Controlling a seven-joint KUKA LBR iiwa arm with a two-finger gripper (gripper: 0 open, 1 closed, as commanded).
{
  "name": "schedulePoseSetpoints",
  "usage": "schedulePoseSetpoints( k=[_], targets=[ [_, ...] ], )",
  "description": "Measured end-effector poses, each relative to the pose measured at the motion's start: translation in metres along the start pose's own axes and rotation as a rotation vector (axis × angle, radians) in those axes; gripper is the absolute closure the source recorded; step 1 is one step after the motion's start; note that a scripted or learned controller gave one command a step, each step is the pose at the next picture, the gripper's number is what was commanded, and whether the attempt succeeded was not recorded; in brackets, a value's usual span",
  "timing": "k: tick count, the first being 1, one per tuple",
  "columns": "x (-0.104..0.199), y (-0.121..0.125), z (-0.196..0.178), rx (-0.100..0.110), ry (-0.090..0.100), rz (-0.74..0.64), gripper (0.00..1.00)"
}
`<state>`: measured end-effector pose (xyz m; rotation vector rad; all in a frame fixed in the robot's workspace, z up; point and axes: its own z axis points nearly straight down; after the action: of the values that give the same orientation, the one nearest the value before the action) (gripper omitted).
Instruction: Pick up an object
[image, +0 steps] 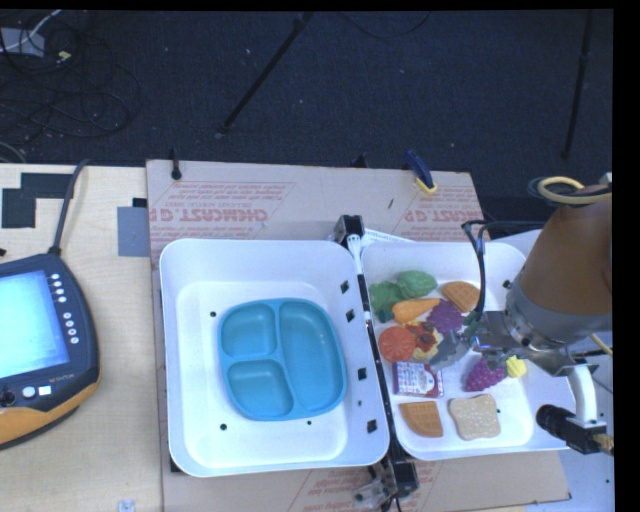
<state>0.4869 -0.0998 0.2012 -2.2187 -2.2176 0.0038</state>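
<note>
While my tool (455, 345) hangs low in the right bin (520, 262), right of frame centre, I cannot tell how it is set; the purple grape bunch (446, 318) touches its upper-left side, tomato (397, 343) further left

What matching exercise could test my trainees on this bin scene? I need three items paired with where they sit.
Items:
1. blue divided plate
2. slice of toast
3. purple grapes

Places:
A. near corner of the right bin, beside an orange cracker
B. in the left bin
C. right bin, just below the gripper

Pairs: 1-B, 2-A, 3-C
</note>
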Motion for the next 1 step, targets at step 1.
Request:
schedulePoseSetpoints(
  k=[1],
  targets=[
    [-0.0509, 0.0664, 0.1105, -0.006, -0.002, 0.000, 0.00]
  ],
)
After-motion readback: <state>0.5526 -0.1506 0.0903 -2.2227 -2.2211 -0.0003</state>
